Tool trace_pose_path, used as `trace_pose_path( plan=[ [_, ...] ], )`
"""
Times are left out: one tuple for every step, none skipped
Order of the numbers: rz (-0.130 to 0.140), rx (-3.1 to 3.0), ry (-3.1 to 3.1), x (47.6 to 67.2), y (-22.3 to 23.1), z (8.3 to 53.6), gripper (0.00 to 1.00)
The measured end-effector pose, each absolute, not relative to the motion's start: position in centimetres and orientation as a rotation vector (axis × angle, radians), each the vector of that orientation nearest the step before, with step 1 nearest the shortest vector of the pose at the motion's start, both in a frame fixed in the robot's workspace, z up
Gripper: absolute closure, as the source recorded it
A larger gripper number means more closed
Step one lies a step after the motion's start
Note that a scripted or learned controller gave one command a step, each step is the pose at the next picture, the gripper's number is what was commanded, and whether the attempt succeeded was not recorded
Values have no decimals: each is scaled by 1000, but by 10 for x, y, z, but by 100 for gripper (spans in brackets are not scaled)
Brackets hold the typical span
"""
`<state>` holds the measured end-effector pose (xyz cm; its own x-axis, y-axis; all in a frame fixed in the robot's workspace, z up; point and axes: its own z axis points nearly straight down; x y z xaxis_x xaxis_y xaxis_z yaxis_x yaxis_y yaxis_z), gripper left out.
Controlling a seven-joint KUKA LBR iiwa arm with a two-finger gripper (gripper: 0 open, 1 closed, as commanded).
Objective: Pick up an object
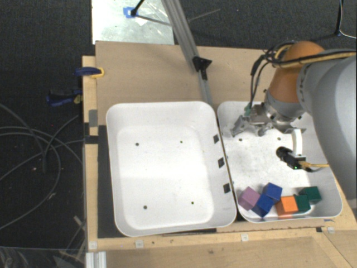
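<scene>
Reaching in from the right, the arm (pixel 329 88) holds its gripper (pixel 244 125) low over the far-left corner of the right bin (pixel 240 149), and the fingers (pixel 239 126) look like a grey cluster pointing toward that bin's left wall; from here I cannot tell whether they are spread or closed, and nothing shows between them. Just behind them the orange band (pixel 287 77) wraps the wrist, with dark cables (pixel 262 66) looping over it, and a small black part with a green light (pixel 289 156) hangs over the middle of the bin floor. The blocks sit well apart from the fingers, bunched along the near edge of the right bin: a purple block (pixel 249 197) nearest the left wall, a blue block (pixel 269 198) tilted just beside it, an orange block (pixel 288 205) next, and a dark green block (pixel 308 197) toward the near-right corner. The left bin (pixel 167 166) lies touching the right one along their shared side. Both rest on the brown surface (pixel 145 71), where a grey pole (pixel 184 32) slants in from the far edge and a blue-and-yellow clamp (pixel 89 71) grips the far-left corner.
</scene>
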<state>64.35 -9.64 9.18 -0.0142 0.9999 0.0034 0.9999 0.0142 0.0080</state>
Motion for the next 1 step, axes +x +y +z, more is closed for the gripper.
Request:
trace_pose_path(
  plan=[
    [-12, 2226, 2238, 690, -124, 91, 0]
  ],
)
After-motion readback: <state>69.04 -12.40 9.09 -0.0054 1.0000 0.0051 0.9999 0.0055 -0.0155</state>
